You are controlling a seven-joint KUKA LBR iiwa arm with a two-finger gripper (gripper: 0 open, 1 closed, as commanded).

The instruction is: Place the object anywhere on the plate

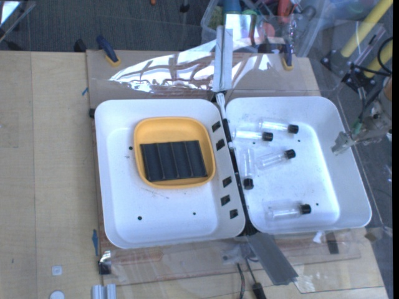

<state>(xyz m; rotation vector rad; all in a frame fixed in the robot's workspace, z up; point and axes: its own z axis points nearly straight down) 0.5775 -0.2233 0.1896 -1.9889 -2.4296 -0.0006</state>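
A yellow plate point(174, 129) with rounded corners sits in the left white bin point(118, 217). A black ridged rectangular block point(173, 161) lies flat on the plate and covers most of its front half. Several clear vials with black caps lie scattered in the right white bin point(346, 192). One vial point(277, 129) is near the back and another point(274, 159) is in the middle. A third vial point(288, 212) lies near the front.
Crumpled foil point(181, 70) lies behind the bins. A clear tub of coloured items point(268, 8) stands at the back. Cables and a metal stand point(361, 132) crowd the right edge. A black divider strip point(227, 161) runs between the bins.
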